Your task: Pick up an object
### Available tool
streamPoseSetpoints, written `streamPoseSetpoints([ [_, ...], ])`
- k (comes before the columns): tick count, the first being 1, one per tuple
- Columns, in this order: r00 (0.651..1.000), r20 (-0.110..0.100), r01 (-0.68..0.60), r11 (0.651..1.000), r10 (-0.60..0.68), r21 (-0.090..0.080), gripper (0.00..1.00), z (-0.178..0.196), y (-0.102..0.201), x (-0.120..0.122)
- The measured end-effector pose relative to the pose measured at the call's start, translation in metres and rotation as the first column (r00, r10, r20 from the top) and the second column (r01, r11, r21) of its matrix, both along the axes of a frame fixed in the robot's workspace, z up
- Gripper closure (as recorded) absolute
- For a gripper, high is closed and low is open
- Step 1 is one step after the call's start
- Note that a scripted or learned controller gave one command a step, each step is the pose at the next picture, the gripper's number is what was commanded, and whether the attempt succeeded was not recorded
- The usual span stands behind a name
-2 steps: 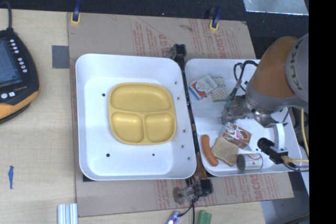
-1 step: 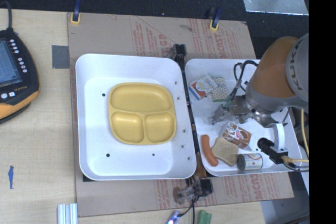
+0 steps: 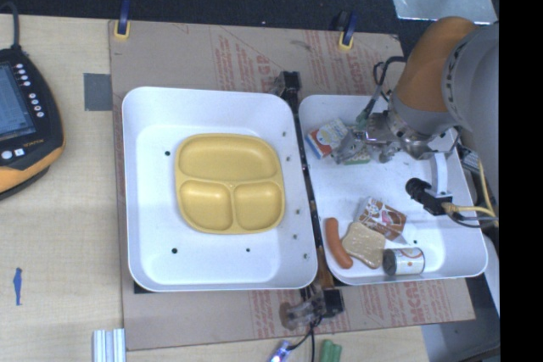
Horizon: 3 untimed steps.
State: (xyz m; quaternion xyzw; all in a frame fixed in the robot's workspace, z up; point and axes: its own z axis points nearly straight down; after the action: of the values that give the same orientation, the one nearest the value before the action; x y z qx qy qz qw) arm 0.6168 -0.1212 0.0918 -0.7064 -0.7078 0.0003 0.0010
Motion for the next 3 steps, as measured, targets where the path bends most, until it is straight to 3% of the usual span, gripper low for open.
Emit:
streamPoseSetpoints([
  [1,1.0,-0.001,-0.002,1.0,0.002,0.0,0.0,0.0,0.025,0.04],
  [2,1.0,0.002,0.0,1.0,0.0,-0.001,0.0,0.0,0.009,0.04],
  [3,1.0,-0.002,-0.001,1.0,0.001,0.001,0.0,0.0,0.029,0.039],
])
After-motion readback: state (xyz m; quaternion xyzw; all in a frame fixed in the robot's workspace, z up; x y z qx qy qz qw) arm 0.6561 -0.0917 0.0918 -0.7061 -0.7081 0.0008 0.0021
